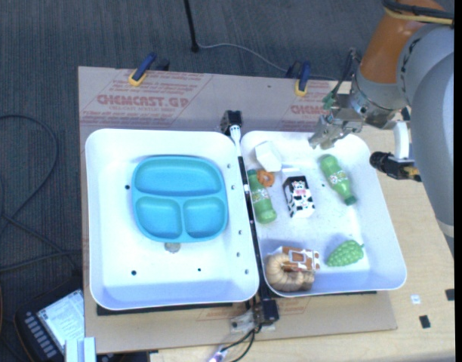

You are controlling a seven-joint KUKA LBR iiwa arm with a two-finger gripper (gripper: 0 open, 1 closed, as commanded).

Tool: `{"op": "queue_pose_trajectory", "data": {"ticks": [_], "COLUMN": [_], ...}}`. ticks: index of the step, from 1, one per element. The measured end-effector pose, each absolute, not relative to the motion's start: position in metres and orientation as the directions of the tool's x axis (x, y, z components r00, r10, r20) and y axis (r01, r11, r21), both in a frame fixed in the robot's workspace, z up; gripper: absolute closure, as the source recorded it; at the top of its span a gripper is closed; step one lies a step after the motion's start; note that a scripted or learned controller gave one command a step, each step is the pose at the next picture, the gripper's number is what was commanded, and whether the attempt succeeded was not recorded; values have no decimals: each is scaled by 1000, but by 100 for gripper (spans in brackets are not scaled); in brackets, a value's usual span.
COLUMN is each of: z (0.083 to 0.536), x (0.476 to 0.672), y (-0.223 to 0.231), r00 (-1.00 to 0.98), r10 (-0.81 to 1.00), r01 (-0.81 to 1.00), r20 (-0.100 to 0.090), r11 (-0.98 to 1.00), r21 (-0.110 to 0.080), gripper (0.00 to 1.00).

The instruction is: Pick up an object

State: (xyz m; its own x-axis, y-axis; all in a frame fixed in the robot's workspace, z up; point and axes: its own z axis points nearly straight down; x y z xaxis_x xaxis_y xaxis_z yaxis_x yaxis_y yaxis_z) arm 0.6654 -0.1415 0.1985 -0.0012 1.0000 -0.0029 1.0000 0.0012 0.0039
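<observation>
Your gripper (pixel 323 137) hangs over the right bin's (pixel 382 202) far edge, just above a green bottle (pixel 337 178). You cannot tell its state.

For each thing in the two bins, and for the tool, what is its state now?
tool: hangs over the right bin's far edge, nothing seen in it
blue divided tray: lies flat in the left bin
green bottle by the divider: lying on its side
green bottle near the tool: lying on its side
cow-print carton: lying down
white cup: tipped over
doughnut: flat, at the near edge
green grapes: resting on the bin floor
</observation>
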Motion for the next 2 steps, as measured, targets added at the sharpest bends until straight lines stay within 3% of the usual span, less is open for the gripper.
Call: {"op": "queue_pose_trajectory", "data": {"ticks": [1, 2], "z": [207, 207], "x": [665, 665], "y": [-142, -141], "r00": [-2, -2], "r10": [1000, 1000], "r01": [1000, 1000], "r20": [-6, -5], "r11": [2, 2], "r21": [1, 1], "gripper": [100, 0]}}
